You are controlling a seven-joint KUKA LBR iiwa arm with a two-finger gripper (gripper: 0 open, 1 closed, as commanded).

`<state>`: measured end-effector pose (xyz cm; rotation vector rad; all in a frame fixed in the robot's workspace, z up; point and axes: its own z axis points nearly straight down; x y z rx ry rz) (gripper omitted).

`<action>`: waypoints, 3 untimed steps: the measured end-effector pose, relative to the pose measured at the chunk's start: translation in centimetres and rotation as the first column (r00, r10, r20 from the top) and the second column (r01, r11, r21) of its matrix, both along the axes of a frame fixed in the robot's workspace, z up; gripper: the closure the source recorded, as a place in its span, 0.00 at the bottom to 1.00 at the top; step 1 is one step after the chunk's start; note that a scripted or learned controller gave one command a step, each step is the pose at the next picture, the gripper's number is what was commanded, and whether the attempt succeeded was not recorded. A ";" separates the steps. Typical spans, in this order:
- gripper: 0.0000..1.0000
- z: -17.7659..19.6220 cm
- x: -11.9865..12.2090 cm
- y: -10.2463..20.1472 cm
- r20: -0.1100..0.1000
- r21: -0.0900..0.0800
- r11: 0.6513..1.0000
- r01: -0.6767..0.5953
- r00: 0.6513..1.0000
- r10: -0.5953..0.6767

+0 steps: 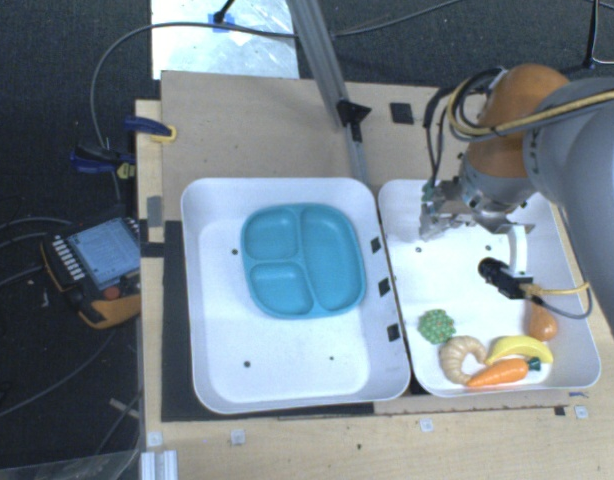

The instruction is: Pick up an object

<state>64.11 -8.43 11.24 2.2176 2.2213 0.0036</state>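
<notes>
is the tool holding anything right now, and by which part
Nothing is held. The tool hangs above bare floor at the right bin's far end, apart from the toy food near its front.

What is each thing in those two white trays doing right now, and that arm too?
Blue plate: flat in left bin, nothing on it.
Broccoli: loose in right bin.
Croissant: against carrot.
Banana: above carrot, in the corner.
Orange piece: by the right wall.
Gripper: over right bin's far end, away from the food.
</notes>
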 end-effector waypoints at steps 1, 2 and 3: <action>1.00 4.3 0.0 -0.4 0.000 0.000 1.000 0.003 1.000 -0.003; 1.00 10.4 0.5 0.3 0.002 0.000 1.000 -0.003 1.000 0.003; 1.00 15.8 0.6 0.3 0.003 0.000 1.000 -0.004 1.000 0.004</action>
